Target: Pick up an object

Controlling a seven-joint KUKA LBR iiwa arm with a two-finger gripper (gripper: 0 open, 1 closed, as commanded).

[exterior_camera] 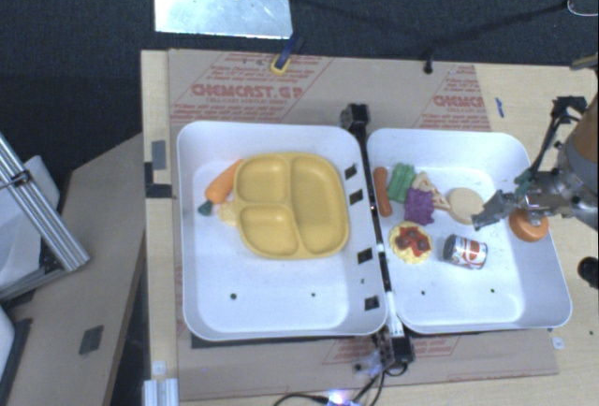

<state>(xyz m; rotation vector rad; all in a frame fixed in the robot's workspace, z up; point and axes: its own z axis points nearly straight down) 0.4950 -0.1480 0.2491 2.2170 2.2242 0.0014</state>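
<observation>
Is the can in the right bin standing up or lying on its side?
Lying on its side. The can shows its long red-and-white label side to the camera, with a silver end facing left, on the floor of the right bin.

The robot's wrist is a grey metal block with dark fittings, and a thin black cable loops up from it along a slim dark bracket. Its pincer (pixel 494 210) is made of narrow grey fingers (pixel 487 215) with darker edges.
</observation>
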